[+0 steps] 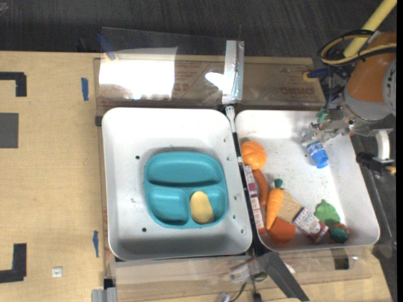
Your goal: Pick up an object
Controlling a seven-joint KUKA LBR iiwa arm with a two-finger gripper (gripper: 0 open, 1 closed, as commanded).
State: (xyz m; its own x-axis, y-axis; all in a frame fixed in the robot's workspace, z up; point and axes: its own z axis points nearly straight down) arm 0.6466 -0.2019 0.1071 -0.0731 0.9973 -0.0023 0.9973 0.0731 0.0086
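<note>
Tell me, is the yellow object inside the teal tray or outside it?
Inside. The yellow object lies in the lower right compartment of the teal tray, which sits in the left bin.

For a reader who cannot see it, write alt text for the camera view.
The claw hovers over the right bin near a small blue object; toy food lies along the bin's lower edge. The left bin holds a teal tray carrying a yellow piece.
</note>
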